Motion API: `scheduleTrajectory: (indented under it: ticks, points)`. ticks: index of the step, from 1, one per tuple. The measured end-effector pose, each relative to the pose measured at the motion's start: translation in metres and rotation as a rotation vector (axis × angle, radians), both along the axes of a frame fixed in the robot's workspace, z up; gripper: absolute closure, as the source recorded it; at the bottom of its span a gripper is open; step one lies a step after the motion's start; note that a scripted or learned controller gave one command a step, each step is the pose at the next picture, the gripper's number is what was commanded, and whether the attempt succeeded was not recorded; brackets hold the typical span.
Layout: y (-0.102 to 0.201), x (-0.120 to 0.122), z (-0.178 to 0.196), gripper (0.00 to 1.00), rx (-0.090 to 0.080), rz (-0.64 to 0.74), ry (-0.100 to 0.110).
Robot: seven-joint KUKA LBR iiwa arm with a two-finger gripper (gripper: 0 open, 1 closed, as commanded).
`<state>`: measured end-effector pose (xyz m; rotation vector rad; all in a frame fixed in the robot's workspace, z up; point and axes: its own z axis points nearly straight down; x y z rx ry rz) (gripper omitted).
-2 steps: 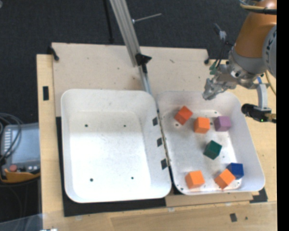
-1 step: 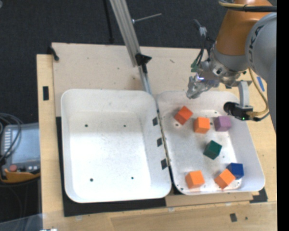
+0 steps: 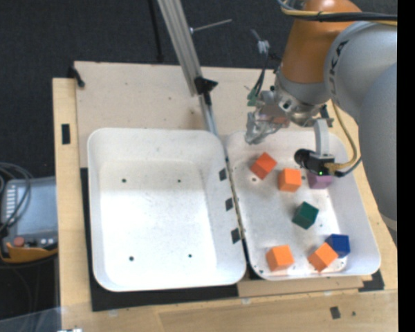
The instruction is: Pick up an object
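My gripper [image 3: 257, 131] hangs over the far left corner of the right bin [image 3: 360, 213], above the bin floor, with nothing visible between its fingers. Just below it lies an orange cube [image 3: 264, 165], and a second orange cube [image 3: 289, 180] sits to its right. A purple block [image 3: 321, 179] rests further right, partly under a black part of the arm. A dark green cube [image 3: 306, 215] lies mid-bin. Near the front edge are an orange cube [image 3: 279, 257], another orange cube [image 3: 323, 256] and a blue cube [image 3: 339, 243] touching it.
The left bin [image 3: 159, 206] stands beside the right one, sharing a raised middle rim. A slanted aluminium post [image 3: 183, 43] rises behind the bins, close to my gripper's left. The arm's grey body covers the right bin's far right corner.
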<state>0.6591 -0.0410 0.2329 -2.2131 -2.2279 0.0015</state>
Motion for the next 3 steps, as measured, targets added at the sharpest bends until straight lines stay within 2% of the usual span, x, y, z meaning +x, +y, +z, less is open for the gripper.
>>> scheduleTrajectory:
  ticks: [1,2,3]
  points:
    - [0.048,-0.007,-0.004,1.0,0.0,0.0,0.0]
    - [0.093,0.0,0.004,1.0,0.002,0.002,-0.003]
    - [0.14,-0.002,-0.004,1.0,0.0,0.0,-0.001]
